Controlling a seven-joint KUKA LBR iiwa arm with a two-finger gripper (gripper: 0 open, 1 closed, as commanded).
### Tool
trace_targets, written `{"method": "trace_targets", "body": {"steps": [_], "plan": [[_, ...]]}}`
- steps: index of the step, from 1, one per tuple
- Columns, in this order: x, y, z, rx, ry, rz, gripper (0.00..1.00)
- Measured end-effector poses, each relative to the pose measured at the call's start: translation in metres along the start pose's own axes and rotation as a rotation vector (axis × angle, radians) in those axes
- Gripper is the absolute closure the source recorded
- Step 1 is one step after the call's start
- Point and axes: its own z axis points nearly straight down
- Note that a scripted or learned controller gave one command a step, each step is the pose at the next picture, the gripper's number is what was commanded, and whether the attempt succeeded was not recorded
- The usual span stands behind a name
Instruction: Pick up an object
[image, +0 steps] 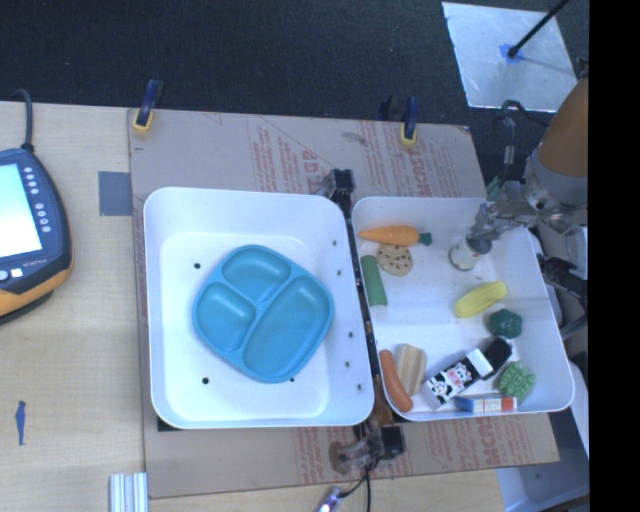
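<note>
Right bin (556, 330), shallow white plastic, holds every loose item. Nearest the gripper: a small pale round object (462, 258) on the bin floor, directly under the gripper (478, 240), which sits low over the bin's far right part; whether it touches the object cannot be told, nor can the spread of the gripper.

Far row: orange toy carrot with green tip (392, 236); round speckled cookie (396, 261) just below it; green cucumber-like stick (373, 281) lying along the left wall.

Middle right: yellow corn cob (479, 298); dark green rounded lump (505, 323) just beside it.

Near row: orange-red sausage (393, 381); tan wedge-shaped piece (410, 366) touching it; black-and-white cow-patterned block (468, 373); green ridged piece (516, 381); white tube with red and blue ends (487, 405) along the near wall.

Left bin (160, 300), same make: one blue plastic three-compartment plate (262, 313), centred.

Bench, left edge: handheld control pendant with screen (25, 230).
</note>
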Motion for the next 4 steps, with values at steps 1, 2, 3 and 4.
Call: {"method": "trace_targets", "body": {"steps": [1, 2, 3, 4], "plan": [[0.0003, -0.0004, 0.0008, 0.002, 0.001, 0.0, 1.0], [0.002, 0.0008, 0.003, 0.003, 0.0, 0.0, 1.0], [0.0026, 0.0004, 0.0037, 0.002, -0.001, 0.0, 1.0], [0.0027, 0.0003, 0.0038, 0.003, -0.001, 0.0, 1.0]]}}
